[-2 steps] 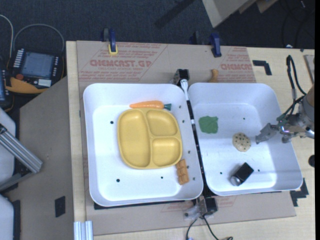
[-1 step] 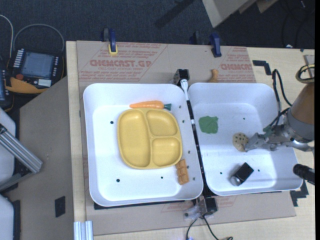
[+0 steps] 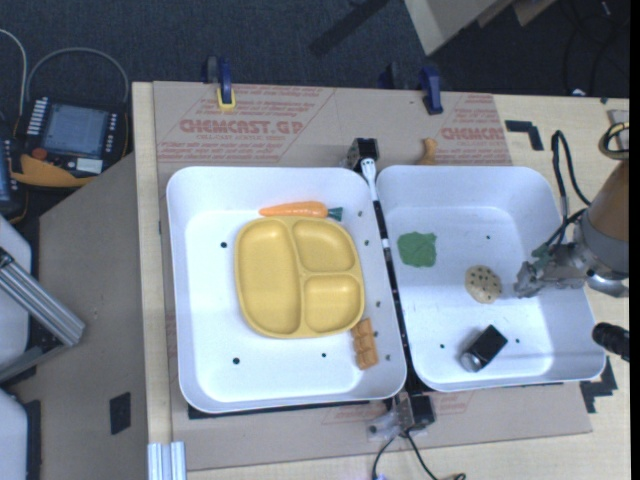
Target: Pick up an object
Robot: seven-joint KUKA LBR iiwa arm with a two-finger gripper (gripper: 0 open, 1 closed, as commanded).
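The right bin (image 3: pixel 470 213) holds a green leafy piece (image 3: pixel 417 249), a round speckled cookie (image 3: pixel 484 283) and a small black block (image 3: pixel 485 347). My gripper (image 3: pixel 528 277) hangs at the right side of this bin, just right of the cookie and apart from it. Nothing shows in its grasp. In the left bin (image 3: pixel 200 298) a yellow divided plate (image 3: pixel 300 276) lies in the middle. An orange carrot (image 3: pixel 293 209) lies along the plate's far edge, and a small orange-brown waffle piece (image 3: pixel 364 344) sits by its near right corner.
The two bins meet along a raised ridge (image 3: pixel 385 268). The arm's grey body (image 3: pixel 610 233) stands over the right bin's right wall, with a black cable beside it. Clamps hold the brown board at the back.
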